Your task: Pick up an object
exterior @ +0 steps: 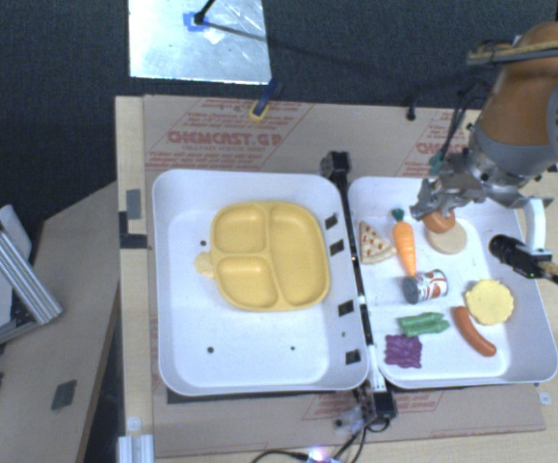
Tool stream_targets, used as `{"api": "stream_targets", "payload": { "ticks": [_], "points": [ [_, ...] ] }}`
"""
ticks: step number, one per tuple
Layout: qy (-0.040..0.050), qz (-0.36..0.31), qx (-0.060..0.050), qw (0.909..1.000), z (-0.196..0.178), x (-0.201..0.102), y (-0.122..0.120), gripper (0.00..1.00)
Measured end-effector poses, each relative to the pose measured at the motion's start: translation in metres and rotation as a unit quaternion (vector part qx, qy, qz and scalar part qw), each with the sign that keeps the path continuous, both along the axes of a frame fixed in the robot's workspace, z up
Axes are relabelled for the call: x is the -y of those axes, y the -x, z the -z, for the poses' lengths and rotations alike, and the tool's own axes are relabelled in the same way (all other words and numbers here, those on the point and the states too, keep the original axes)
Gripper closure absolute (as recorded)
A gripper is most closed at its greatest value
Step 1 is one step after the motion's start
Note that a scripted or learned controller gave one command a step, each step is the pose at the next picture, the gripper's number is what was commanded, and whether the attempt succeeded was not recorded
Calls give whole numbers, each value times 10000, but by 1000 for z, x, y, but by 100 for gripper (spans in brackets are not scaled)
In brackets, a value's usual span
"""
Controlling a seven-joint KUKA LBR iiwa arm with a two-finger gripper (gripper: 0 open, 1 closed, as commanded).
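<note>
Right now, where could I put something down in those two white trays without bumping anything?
The left bin has bare floor all round the yellow divided plate, widest along its near edge. The right bin is crowded: carrot, pizza slice, can, sausage. The pincer hovers at its far end.

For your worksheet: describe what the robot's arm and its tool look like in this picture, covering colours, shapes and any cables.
The arm is thick and rounded, with an orange band above a grey wrist section. Below it sits the tool, a compact grey metal assembly. Dark cables run beside the wrist.
</note>
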State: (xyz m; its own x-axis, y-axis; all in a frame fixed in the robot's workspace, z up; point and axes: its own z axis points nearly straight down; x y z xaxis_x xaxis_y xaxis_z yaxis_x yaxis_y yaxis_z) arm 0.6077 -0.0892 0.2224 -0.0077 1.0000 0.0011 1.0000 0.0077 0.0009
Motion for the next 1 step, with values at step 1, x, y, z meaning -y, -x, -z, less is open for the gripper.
{"api": "stream_targets", "payload": {
  "ticks": [1],
  "points": [
    [-9, -11, -7, 10000, 2, -59, 17, 100]
  ]
}}
